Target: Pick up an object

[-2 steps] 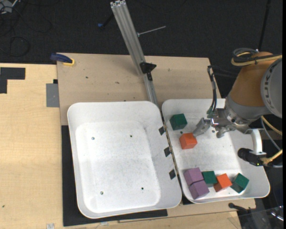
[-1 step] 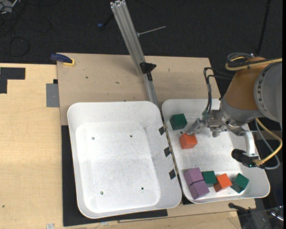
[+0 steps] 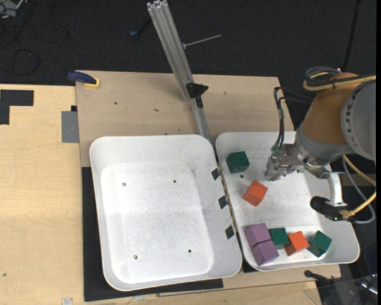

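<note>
The gripper is positioned over the right bin, between its far edge and the orange cube; whether it is open cannot be told.

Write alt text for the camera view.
A grey robot arm's gripper hangs over the right white bin, beside an orange block and a green block. More coloured blocks cluster at its near edge.
</note>
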Available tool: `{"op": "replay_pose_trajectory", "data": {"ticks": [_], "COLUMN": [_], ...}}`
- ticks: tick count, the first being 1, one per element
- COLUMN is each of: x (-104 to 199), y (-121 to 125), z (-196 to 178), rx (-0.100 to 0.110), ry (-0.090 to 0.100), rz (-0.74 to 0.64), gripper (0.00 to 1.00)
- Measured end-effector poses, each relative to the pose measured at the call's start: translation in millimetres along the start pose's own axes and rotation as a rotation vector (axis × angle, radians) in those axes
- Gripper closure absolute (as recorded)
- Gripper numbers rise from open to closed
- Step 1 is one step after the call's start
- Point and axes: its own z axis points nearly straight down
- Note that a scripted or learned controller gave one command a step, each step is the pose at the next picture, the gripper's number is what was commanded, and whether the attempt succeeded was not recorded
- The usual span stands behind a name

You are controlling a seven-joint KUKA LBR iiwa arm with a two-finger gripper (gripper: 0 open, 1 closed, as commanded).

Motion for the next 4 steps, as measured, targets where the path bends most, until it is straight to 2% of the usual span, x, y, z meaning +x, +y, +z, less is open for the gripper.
{"op": "replay_pose_trajectory", "data": {"ticks": [1, 3, 4], "x": [-4, -9, 51], "y": [5, 12, 14], "z": [-63, -145, -141], "rx": [0.021, 0.021, 0.027], "ry": [-0.003, -0.002, 0.001], "rz": [-0.008, -0.01, -0.012], "gripper": [1.0, 1.0, 1.0]}}
